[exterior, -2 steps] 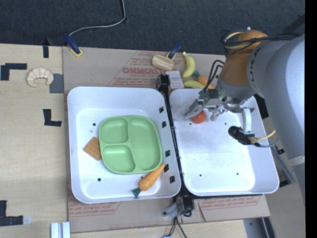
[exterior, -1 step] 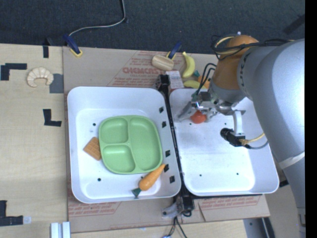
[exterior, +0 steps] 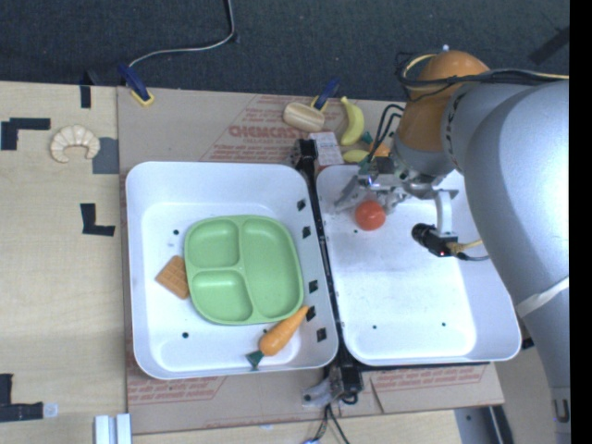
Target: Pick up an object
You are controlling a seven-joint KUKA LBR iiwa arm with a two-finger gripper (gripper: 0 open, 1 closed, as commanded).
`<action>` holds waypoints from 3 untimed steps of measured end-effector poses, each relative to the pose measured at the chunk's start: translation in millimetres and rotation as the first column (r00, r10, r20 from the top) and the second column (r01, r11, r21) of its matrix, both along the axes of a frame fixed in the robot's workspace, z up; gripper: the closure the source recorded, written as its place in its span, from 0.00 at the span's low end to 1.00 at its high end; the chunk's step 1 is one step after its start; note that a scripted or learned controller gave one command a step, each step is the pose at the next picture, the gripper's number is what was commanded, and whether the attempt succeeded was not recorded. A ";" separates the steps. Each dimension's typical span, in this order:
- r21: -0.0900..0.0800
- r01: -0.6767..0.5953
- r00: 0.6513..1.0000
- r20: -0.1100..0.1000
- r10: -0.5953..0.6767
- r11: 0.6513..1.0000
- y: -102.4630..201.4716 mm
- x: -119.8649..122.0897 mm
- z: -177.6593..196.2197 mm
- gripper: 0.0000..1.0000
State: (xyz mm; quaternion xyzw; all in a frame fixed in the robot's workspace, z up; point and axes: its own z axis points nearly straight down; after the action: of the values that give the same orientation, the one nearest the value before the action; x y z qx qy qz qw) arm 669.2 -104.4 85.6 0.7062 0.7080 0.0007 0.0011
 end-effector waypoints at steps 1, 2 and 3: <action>-0.002 -0.001 1.000 0.000 0.001 1.000 0.0 0.0 10.0 1.00; -0.003 -0.001 1.000 0.000 0.001 1.000 -0.2 0.0 9.8 0.00; -0.002 0.001 1.000 0.000 -0.001 1.000 0.4 -31.7 0.6 0.00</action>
State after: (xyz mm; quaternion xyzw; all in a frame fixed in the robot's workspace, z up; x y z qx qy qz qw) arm 637.4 -104.0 86.2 0.7065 0.7077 0.0000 0.0016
